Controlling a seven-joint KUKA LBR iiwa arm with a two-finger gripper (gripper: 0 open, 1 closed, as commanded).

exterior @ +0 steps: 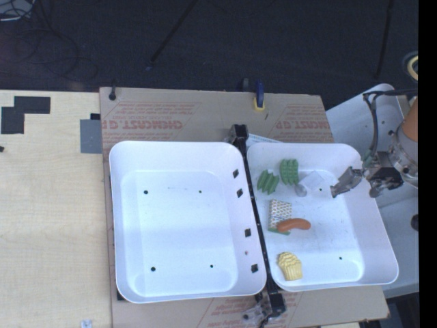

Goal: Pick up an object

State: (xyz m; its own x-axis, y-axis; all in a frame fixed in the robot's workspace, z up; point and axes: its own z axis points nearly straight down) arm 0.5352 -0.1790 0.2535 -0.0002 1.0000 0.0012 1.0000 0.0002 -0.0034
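The right bin [372, 268] holds several small items. Two green ridged pieces [289, 171] [267, 181] lie near its back left. A small grey item [300, 190] sits beside them. A white mesh block [279, 212] lies mid-left, and an orange carrot [294, 225] touches its lower edge. A yellow corn piece [290, 266] rests near the front wall. My gripper [354, 191] hangs over the bin's right side, open, with nothing between its fingers. It is well to the right of the items.
The left bin [119, 183] stands beside the right one, joined by a black divider with clips [247, 203]. Both rest on a cardboard sheet [205, 115]. A blue-and-yellow clamp [259, 96] grips the cardboard's back edge. Cables run along the arm at the right.
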